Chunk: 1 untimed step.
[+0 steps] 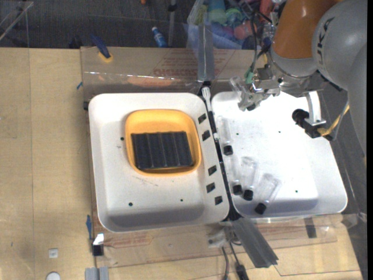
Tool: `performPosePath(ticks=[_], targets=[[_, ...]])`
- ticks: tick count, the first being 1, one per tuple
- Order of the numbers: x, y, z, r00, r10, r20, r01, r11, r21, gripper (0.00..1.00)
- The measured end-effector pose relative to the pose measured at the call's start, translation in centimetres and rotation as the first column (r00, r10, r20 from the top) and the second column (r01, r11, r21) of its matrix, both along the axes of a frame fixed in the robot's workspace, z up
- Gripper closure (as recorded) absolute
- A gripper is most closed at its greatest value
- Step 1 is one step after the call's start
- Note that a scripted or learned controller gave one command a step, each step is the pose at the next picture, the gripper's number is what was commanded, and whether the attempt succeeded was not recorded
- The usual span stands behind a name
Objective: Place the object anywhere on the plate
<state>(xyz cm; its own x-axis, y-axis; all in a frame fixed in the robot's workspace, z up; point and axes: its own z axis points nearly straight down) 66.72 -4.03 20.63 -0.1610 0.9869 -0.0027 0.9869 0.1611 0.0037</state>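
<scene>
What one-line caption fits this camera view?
Gripper poised over the right bin's far edge; clear vials lie near its front; the yellow plate with a dark ridged insert waits in the left bin.

Setting was a robotics lab: wooden bench (41,156) carried two white bins (105,156), grey-and-orange arm (326,34) mounted alongside, cables (230,264) trailing, crate of mixed toys (239,4) behind.
</scene>
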Motion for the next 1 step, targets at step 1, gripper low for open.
performPosePath(ticks=[1], targets=[[-0.07, 1.04, -2.16, 0.994, 0.111, -0.007, -0.111, 0.994, 0.003, 1.00]])
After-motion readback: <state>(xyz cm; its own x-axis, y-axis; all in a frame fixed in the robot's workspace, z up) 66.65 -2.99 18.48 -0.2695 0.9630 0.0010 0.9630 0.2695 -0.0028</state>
